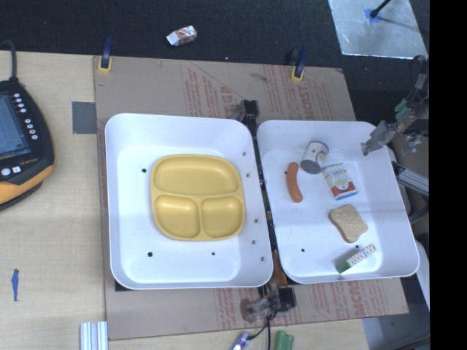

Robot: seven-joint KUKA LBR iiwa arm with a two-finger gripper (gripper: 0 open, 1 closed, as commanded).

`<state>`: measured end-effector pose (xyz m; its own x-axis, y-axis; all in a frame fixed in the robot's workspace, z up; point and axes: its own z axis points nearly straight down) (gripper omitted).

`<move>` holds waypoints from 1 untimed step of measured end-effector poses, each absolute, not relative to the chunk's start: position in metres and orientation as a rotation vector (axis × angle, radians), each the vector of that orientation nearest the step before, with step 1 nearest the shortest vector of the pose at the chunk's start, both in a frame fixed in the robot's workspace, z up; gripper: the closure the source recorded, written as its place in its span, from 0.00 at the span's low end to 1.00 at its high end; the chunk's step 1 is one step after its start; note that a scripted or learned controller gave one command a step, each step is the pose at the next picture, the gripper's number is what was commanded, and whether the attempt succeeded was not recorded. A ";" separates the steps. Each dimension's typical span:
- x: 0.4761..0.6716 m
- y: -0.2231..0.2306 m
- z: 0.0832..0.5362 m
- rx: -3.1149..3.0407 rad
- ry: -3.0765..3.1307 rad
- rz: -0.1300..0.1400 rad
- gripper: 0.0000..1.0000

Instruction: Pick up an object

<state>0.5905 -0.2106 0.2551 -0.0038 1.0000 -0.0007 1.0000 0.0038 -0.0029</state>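
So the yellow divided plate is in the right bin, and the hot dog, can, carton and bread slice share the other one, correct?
Not quite. The camera view shows the yellow divided plate in the left bin, not the right. The hot dog, can, carton and bread slice do share the other bin, the right one.

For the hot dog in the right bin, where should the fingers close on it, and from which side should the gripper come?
Probably across the middle of the hot dog, coming straight down from above. It lies flat on the right bin, long and narrow, running roughly top to bottom in the view, so fingers closing left-right would span its short width. The can sits apart to its right, leaving room.
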 end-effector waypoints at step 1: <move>0.635 -0.211 0.091 -2.213 -2.227 0.005 0.00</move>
<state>0.6346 -0.2111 0.0910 -0.0063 1.0000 -0.0003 1.0000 0.0063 -0.0039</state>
